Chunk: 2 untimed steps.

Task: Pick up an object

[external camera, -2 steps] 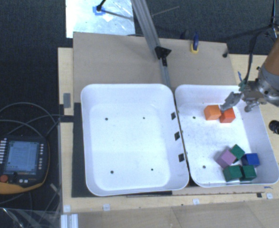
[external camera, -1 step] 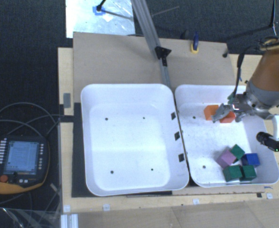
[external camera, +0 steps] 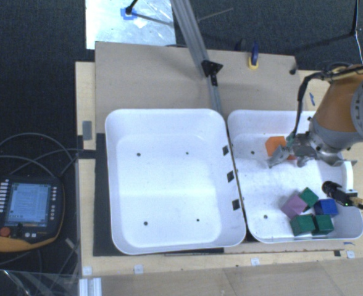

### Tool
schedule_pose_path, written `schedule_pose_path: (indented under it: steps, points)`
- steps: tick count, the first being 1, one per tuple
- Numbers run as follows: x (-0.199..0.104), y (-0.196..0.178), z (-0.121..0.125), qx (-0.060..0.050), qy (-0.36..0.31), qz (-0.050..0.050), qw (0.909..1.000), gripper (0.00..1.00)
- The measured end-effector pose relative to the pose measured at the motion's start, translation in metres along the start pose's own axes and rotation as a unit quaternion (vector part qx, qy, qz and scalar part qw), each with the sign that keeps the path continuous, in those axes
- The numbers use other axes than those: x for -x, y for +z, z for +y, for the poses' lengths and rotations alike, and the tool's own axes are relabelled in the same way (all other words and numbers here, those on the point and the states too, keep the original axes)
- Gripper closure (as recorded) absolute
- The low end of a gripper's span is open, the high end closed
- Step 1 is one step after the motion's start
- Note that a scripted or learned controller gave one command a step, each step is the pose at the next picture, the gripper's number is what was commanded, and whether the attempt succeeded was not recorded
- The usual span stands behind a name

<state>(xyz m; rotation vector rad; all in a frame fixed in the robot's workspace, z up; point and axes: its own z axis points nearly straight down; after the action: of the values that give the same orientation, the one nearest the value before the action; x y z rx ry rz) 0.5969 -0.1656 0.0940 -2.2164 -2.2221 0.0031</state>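
My gripper [external camera: 286,155] hangs just beside a small orange block [external camera: 275,145] in the right white bin [external camera: 249,227]; I cannot tell its jaw state. The block looks light, rigid and smooth, so I would pinch its flat opposite sides.

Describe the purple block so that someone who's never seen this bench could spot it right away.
Look in the right-hand white bin, at the cluster of blocks in its near right corner. The purple block sits at the cluster's left edge, the only purple piece among green and blue ones.

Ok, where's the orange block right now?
The orange block sits in the right bin, in its upper half, right by the gripper, apart from the purple, green and blue blocks in the lower right corner.
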Motion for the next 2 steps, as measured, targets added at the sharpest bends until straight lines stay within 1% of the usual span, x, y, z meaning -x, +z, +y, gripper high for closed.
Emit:
schedule_pose_path:
  steps: [1, 2]
  points:
    - [0.001, -0.014, 0.002, 0.004, -0.001, -0.001, 1.0, 1.0]
    - [-0.009, -0.073, 0.006, 0.006, -0.002, -0.001, 1.0, 1.0]
